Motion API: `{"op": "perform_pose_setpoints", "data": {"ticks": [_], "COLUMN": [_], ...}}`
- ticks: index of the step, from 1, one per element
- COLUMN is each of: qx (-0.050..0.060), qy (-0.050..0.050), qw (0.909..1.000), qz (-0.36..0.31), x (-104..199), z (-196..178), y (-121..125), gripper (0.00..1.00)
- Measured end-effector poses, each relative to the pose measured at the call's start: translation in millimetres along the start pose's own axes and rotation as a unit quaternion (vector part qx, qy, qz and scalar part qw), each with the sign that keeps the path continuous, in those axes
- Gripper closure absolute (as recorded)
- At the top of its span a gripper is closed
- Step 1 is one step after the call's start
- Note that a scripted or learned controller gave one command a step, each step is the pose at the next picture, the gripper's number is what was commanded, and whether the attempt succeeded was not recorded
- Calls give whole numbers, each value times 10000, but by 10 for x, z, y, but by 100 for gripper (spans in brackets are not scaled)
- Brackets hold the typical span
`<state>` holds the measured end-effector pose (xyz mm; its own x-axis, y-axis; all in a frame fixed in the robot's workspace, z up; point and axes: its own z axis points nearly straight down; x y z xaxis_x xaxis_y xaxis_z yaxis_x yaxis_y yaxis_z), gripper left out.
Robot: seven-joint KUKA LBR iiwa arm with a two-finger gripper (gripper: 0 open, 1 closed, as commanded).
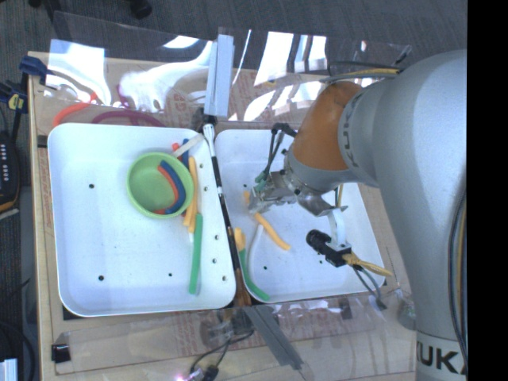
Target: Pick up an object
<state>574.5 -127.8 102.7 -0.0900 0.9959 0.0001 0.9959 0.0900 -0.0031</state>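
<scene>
Orange stick (272, 234) lies on the right white bin (302, 280); fingers (262, 190) state unclear.

Two white bins (95, 236), a green bowl (151, 185) with blue and red pieces inside, a long green stick (195, 256), small orange sticks (272, 235), and a grey arm (405, 125) with an orange band (321, 129).

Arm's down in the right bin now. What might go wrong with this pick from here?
1. The pincer sits near the divider between the bins, so it may bump that wall.
2. The orange stick lies just below the pincer and apart from it, so a close here may catch nothing.
3. The green strip curves along the bin's edge, where it is probably hard to get under.
</scene>
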Motion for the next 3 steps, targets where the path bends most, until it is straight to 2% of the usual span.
{"op": "perform_pose_setpoints", "data": {"ticks": [1, 2, 3], "qx": [6, 18, 18], "qy": [-1, 1, -2], "qw": [10000, 10000, 10000], "qz": [-4, -17, -22], "x": [1, 4, 4], "z": [6, -89, -89], "y": [-3, -2, -2], "gripper": [0, 100, 0]}}
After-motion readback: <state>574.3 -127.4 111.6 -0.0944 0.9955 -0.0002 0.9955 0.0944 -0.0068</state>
